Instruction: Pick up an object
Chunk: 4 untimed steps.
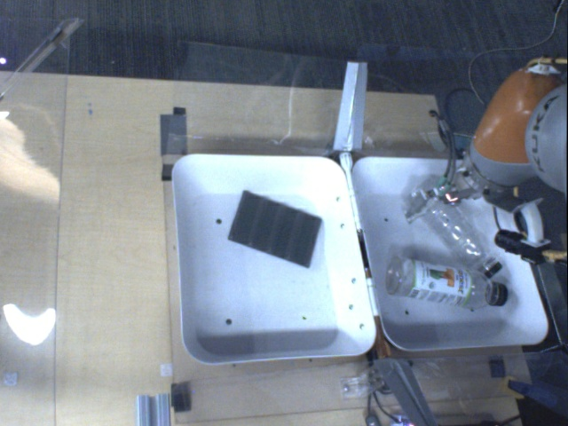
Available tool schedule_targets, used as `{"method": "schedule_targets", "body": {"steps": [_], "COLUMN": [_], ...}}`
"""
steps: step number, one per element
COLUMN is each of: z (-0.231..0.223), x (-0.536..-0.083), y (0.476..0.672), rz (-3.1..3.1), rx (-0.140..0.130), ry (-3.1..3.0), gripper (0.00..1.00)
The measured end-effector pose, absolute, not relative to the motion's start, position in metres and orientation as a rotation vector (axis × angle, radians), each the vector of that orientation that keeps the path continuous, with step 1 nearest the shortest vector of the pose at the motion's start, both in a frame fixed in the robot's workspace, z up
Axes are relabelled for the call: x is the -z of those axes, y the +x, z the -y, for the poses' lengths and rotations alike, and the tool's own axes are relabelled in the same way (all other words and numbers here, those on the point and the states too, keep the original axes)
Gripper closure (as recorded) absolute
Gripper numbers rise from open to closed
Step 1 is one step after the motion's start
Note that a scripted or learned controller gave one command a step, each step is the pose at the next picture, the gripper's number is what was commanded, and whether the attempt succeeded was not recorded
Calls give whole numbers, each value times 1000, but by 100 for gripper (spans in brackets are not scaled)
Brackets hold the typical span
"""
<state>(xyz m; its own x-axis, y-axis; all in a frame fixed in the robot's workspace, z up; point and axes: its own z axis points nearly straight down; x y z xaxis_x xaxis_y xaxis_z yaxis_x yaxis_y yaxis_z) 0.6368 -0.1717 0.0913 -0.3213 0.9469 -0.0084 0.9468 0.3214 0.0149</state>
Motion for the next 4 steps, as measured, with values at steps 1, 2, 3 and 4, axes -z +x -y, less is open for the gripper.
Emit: {"method": "schedule_targets", "body": {"steps": [1, 2, 3, 4], "z": [183, 197, 206, 206], "x": [-89, -89, -91, -91], "y": [668, 629, 576, 576], "rz": [-2591, -2634, -2642, -2642], "rx": [5, -6, -7, -7], "ry": [1801, 1694, 1675, 1675], "gripper": [0, 0, 0, 0]}}
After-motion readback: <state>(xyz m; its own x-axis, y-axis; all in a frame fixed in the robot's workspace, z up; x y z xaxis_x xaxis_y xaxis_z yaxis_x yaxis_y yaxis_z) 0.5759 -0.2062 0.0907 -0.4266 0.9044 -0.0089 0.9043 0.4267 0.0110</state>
